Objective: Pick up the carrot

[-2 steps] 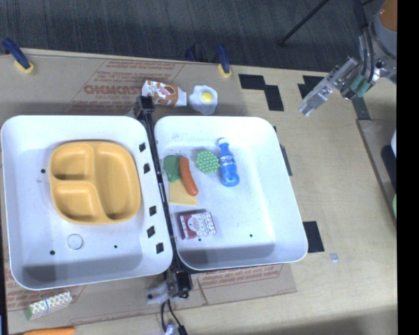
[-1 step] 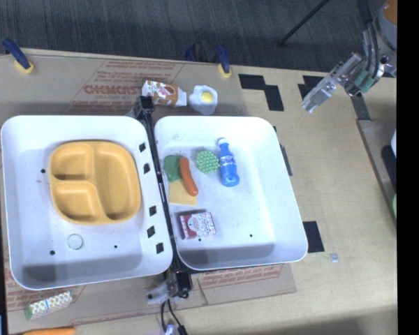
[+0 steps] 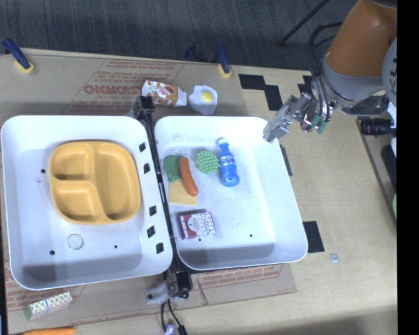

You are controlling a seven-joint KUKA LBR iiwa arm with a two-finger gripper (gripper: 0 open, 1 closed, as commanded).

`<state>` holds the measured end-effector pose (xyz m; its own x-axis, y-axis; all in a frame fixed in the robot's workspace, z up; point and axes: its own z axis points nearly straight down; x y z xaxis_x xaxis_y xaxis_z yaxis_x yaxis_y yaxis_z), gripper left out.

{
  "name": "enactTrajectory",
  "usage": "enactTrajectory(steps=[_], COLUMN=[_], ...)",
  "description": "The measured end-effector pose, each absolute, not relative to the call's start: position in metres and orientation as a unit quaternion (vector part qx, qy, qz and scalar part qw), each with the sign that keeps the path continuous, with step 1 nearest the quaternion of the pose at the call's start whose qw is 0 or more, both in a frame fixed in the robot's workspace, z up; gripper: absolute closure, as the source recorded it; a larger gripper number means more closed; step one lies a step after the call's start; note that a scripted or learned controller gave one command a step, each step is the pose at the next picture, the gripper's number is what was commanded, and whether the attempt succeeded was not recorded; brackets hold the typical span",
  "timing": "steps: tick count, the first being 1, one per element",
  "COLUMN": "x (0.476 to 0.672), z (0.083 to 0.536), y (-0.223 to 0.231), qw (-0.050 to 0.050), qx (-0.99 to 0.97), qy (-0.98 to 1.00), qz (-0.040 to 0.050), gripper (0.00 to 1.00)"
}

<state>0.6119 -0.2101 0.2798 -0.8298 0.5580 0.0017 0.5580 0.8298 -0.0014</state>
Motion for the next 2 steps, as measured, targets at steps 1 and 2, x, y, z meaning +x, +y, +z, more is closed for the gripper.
enactTrajectory(steps=[1, 2], x=[0.572, 0.586], z=[0.348, 0.409], y=[-0.211, -0.211], qw=[-0.001, -0.001], qx=[-0.036, 0.048], qy=[-0.999, -0.999], qz=[0.0010, 0.0009], gripper=[1.00, 1.00])
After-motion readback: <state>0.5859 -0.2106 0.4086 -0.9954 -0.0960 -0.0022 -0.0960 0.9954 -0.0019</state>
